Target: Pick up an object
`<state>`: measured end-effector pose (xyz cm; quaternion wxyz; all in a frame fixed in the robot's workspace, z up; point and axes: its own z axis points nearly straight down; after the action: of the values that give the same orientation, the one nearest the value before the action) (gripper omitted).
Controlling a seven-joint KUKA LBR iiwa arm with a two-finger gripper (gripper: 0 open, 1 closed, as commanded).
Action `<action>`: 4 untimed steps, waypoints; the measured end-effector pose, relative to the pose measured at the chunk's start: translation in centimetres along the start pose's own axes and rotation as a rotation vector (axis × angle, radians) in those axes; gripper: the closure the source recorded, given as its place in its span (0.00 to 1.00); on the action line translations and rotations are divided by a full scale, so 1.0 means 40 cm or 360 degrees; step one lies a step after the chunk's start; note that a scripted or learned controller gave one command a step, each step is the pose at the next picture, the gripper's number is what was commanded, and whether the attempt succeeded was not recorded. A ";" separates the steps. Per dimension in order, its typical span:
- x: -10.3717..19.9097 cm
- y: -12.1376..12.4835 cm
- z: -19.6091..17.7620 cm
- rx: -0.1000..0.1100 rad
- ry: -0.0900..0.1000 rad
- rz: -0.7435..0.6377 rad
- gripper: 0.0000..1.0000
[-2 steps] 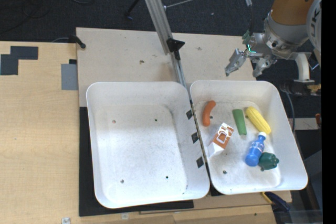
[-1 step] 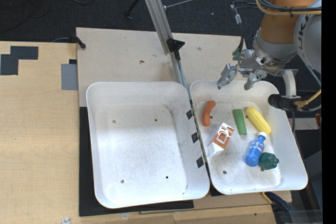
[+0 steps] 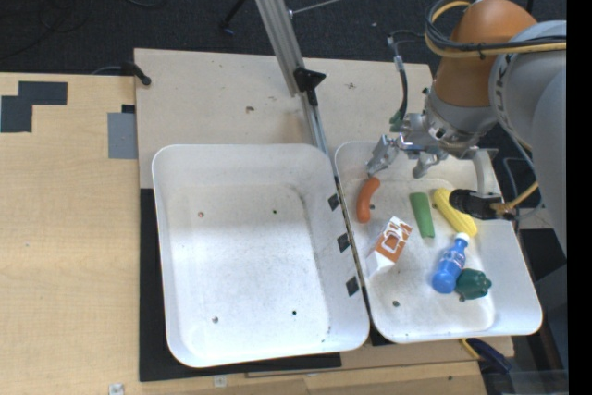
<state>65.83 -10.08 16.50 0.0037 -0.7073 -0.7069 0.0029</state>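
Gripper (image 3: 404,156): fingers spread, holding nothing, poised at right bin's upper edge above the clutter.
Orange sausage-shaped toy (image 3: 367,198): nearest candidate, lying lower left of gripper.
Right white plastic bin (image 3: 518,310): corrals remaining objects within reach.

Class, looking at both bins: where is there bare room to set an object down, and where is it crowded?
The left bin offers bare floor wall to wall. The right bin is crowded mid-floor; bare floor lies below the blue bottle.
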 end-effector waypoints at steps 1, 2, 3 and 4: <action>0.004 -0.027 0.129 0.0000 0.0000 0.0001 0.00; -0.001 -0.024 0.095 -0.0007 -0.0001 0.0011 1.00; -0.011 -0.007 -0.019 -0.0019 -0.0002 0.0009 1.00; 0.001 -0.003 -0.175 -0.0023 -0.0002 -0.0002 1.00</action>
<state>65.78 -10.06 23.52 -0.0019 -0.7068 -0.7074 -0.0016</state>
